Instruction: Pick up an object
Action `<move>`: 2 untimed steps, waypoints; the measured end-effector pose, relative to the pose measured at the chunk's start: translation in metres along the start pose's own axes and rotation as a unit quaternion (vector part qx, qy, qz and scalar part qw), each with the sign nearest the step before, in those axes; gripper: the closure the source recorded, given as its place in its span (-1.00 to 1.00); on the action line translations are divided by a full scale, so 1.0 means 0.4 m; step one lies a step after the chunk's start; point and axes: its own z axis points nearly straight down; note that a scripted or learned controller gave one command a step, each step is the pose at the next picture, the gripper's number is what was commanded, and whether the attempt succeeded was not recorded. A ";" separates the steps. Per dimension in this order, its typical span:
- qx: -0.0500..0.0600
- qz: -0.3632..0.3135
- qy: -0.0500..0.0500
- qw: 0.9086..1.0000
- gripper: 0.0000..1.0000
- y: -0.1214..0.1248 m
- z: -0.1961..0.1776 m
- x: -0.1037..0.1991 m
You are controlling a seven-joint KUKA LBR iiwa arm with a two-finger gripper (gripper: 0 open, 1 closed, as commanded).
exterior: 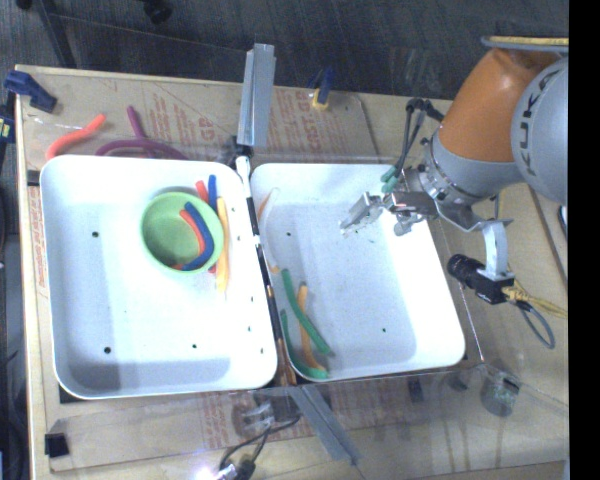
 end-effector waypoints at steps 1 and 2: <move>0.001 -0.004 -0.001 1.000 -1.00 -0.001 0.289 0.150; 0.000 -0.038 0.000 0.999 -1.00 -0.101 0.399 0.109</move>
